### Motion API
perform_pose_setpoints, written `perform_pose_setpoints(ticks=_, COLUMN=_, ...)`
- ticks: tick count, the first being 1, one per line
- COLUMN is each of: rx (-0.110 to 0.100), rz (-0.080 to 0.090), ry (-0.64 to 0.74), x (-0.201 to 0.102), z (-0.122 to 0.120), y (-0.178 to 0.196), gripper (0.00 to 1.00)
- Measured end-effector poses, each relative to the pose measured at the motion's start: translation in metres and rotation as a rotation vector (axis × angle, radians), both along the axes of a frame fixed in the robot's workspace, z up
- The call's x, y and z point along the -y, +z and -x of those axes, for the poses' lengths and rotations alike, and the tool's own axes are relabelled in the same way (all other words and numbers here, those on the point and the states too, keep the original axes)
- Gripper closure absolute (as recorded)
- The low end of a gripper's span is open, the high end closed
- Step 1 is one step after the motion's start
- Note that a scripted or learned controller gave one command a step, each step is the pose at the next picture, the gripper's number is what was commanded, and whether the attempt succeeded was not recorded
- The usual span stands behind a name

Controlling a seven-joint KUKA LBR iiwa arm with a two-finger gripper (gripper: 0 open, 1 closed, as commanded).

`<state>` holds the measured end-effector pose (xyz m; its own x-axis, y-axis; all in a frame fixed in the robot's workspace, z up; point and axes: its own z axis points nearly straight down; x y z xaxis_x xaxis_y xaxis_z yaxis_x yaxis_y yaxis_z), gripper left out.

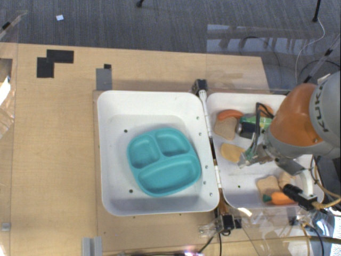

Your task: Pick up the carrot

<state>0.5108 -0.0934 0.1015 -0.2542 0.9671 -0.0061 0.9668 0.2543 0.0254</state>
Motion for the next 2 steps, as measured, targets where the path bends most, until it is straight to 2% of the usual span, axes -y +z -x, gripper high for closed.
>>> perform_pose_setpoints(ticks=1, rx=-0.001, rz=0.000, ry=-0.001, x=0.000, z=0.000, y=-0.001, gripper=0.00)
perform_pose_setpoints(ticks=2, rx=-0.012, rz=-0.007, ry=-0.469, x=-0.002, z=-0.070, y=-0.011, gripper=0.00)
